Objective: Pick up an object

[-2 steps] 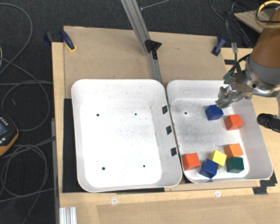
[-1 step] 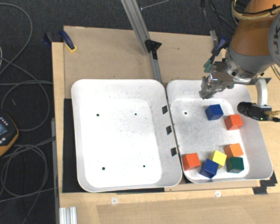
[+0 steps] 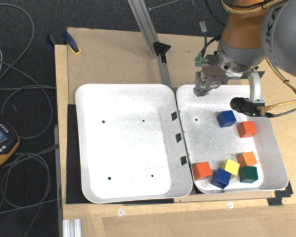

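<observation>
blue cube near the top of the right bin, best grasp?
Judging from the view, take the blue cube from straight above, fingers across its two opposite side faces. It sits flat and alone on the right bin floor; its nearest neighbour, the orange cube, lies to its lower right with a gap. The gripper is already near, at the bin's top edge.

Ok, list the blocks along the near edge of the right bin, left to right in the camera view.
Orange block → blue block → yellow block → green block. The second orange block sits directly above the green one, so I leave it out.
</observation>
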Controlling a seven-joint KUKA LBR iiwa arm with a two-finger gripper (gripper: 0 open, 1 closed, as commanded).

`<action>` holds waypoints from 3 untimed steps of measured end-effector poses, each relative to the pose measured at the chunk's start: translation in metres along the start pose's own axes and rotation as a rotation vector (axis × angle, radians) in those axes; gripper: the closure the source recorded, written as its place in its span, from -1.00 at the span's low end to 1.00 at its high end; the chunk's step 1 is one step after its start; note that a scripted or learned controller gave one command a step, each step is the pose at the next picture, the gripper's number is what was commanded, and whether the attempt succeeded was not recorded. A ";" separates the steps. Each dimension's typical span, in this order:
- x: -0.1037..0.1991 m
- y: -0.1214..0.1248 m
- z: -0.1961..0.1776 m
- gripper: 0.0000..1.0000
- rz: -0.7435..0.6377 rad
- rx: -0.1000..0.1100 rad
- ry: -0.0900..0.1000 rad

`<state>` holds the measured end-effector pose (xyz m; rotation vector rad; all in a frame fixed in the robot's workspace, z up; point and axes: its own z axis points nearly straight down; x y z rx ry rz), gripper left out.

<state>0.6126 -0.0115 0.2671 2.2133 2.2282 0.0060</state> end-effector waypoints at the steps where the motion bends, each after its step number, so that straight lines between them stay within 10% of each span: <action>1: 0.052 0.025 0.002 1.00 0.000 0.000 0.000; 2: 0.097 0.047 0.012 1.00 0.001 0.001 0.000; 3: 0.094 0.047 0.011 -1.00 0.005 0.002 -0.002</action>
